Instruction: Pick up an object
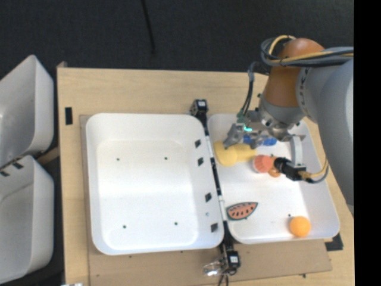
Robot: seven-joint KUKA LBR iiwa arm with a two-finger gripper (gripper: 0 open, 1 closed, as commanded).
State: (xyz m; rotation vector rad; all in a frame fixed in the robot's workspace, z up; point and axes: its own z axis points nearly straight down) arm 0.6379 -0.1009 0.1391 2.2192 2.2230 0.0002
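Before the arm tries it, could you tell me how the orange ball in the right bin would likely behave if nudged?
The orange ball looks round and smooth, so it would probably roll. It lies near the right bin corner, whose wall may stop it. Being small, it is likely light.

Overhead view, evenly and brightly lit from above. Well to the left of the gripper (pixel 247 137), the floor of the left bin (pixel 149 183) glares nearly pure white, washing out surface detail. The right bin (pixel 280 207) below the gripper is bright too, though less blown out. Soft, short shadows sit just under the gripper and beside the small objects near it. Above the gripper, beyond the wooden bench (pixel 137 91), the background falls to dark, grainy black. The picture is slightly soft overall, with low resolution blurring fine edges around the gripper.
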